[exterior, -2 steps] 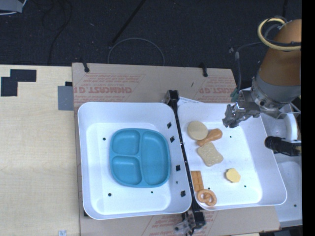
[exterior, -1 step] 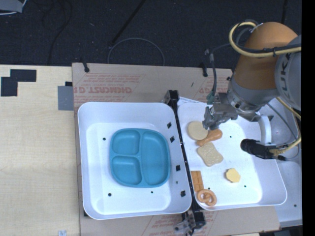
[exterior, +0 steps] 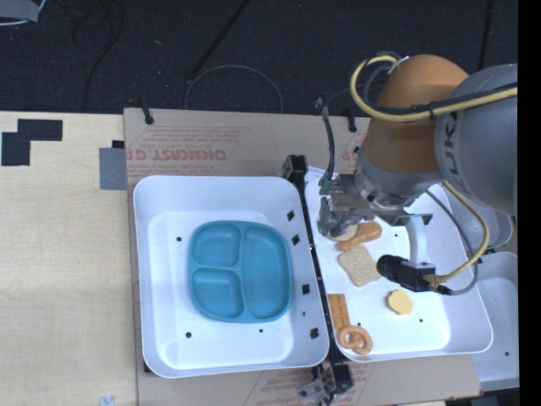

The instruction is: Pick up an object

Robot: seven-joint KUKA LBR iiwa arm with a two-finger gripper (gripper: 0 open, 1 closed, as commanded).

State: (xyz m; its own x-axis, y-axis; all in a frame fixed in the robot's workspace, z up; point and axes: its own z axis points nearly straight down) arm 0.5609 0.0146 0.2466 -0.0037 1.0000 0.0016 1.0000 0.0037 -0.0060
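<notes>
So you've got a pale wood bench [exterior: 59, 252] with a cardboard sheet [exterior: 203, 146] on it, two white bins side by side, and dark floor with cables along the top of the frame.

Start at the bottom edge, nearest the camera. The right bin [exterior: 473, 332] has a pretzel [exterior: 355, 339] in its lower left corner, a waffle stick [exterior: 338, 309] just above it along the left wall, and a small yellow chunk [exterior: 401, 302] out in the middle with open floor around it. A bit further up is a pale cracker-like square [exterior: 358, 265], and touching its upper edge is an orange sausage-shaped piece [exterior: 362, 233].

The gripper [exterior: 336, 218] is down low at the upper left of that bin, right over the left end of the orange piece. I honestly can't tell how its pincer stands, it's all dark metal and shadow there, so don't count anything as grabbed.

If you're going for the orange piece, straddle it across its narrow width, and keep off the bin's left wall and the cracker underneath.

Left bin [exterior: 161, 218] just holds a blue divided plate [exterior: 239, 271], well apart from the action.
</notes>
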